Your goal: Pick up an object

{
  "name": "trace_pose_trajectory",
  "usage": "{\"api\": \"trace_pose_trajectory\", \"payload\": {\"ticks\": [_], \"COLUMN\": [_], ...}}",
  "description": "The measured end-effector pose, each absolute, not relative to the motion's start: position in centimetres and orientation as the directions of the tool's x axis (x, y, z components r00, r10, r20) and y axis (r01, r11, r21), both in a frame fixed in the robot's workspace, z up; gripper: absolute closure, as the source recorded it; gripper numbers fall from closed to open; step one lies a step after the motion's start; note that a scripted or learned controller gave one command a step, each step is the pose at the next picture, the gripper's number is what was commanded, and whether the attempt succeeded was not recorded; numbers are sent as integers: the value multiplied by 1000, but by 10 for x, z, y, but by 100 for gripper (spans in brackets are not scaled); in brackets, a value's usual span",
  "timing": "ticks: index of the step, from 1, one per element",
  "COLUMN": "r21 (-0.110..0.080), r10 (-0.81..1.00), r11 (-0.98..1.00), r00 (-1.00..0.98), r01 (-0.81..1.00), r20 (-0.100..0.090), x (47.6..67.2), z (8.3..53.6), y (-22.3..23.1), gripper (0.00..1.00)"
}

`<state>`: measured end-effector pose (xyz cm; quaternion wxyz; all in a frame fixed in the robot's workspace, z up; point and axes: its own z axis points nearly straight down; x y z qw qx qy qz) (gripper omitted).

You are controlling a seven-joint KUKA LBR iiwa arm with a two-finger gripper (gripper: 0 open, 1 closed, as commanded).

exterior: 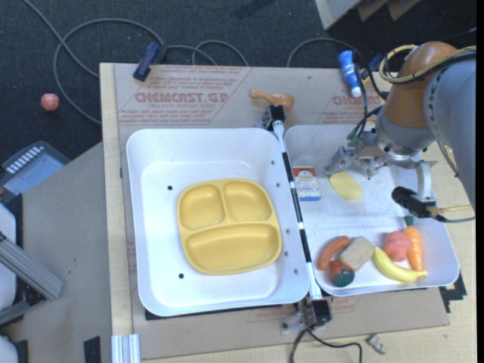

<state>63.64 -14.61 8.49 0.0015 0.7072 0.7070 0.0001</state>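
Note:
My gripper (353, 168) hangs low over the back of the right bin (446, 237). It is open, and nothing is between its fingers. A flat pale yellow piece (347, 187) lies on the bin floor just in front of the fingertips. A small red, white and blue carton (305, 183) lies to its left by the bin's wall. Along the front of this bin lie a sausage (333, 251), a tan block (358, 253), a green piece (343, 277), a banana (398, 268), a pink fruit (396, 243) and a carrot (414, 247).
The left bin (151, 165) holds a yellow compartment tray (227, 225). A black clamp bar (291, 195) runs between the bins. A black cable end (412, 200) hangs from the arm over the right bin. A blue tube (349, 71) and a tan tool (273, 97) lie behind the bins.

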Motion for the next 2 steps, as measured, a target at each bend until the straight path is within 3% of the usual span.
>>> {"api": "trace_pose_trajectory", "payload": {"ticks": [1,2], "r21": [1,2], "r10": [1000,1000], "r11": [0,0], "r00": [0,0], "r01": [1000,1000], "r20": [-2,-2], "x": [620,667], "z": [85,85], "y": [-117,-168], "gripper": [0,0]}}
